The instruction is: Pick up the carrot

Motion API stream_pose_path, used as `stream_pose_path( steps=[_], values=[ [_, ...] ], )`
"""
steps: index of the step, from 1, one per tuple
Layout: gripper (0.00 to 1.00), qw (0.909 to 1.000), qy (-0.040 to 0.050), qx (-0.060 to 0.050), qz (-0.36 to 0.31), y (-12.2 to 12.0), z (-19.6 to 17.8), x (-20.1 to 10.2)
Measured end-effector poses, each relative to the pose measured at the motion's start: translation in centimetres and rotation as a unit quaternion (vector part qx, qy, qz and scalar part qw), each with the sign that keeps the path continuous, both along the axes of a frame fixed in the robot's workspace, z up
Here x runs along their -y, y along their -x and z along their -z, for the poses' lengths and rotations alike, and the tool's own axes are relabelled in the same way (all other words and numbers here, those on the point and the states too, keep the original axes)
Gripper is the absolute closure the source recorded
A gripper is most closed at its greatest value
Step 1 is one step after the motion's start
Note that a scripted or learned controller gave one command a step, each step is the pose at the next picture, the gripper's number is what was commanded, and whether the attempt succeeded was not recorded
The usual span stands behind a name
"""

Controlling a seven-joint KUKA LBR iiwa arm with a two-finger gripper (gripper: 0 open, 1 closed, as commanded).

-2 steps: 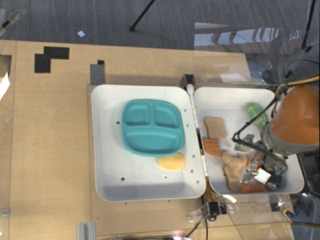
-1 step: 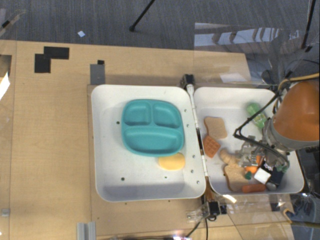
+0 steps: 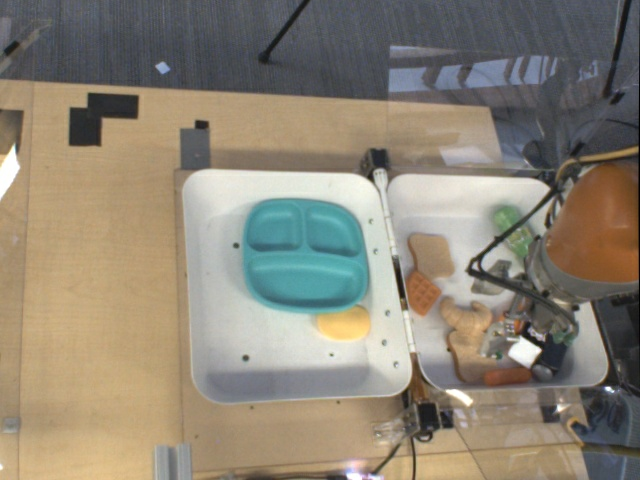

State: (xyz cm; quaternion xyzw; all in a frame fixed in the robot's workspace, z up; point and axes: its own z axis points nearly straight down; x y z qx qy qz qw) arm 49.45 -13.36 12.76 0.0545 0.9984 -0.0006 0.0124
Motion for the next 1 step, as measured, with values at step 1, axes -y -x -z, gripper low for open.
stream_pose_path(
  steps=[1],
  values=[
    [0.0, 0.9937, -0.0013, -0.005, 0.112, -1.18, 3.38, -2.04]
  ],
)
